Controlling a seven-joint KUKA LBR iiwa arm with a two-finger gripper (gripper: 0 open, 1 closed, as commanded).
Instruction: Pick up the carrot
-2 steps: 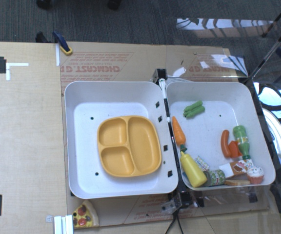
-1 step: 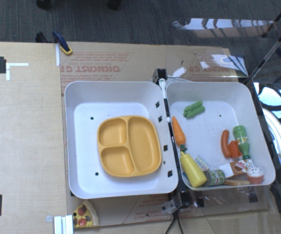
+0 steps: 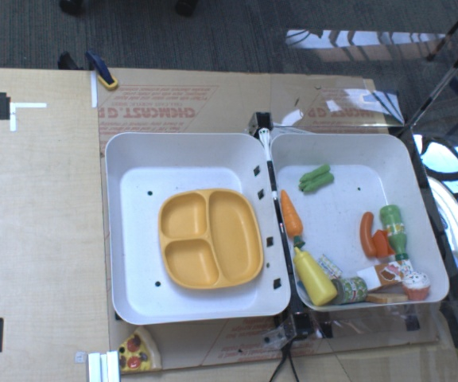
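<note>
Camera view: two white bins (image 3: 126,213) sit side by side. At nine o'clock in the right one, the carrot (image 3: 291,214) leans against the wall, touching a yellow bottle (image 3: 315,278). Come straight down, grab its middle. I cannot tell about the hand.

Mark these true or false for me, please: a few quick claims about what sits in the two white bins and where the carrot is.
1. The carrot lies in the right bin. True.
2. The yellow plate sits in the right bin. False: it is in the left bin.
3. The carrot rests on the plate. False: it lies by the right bin's left wall.
4. A yellow bottle lies just below the carrot in the picture. True.
5. The green beans lie in the right bin. True.
</note>
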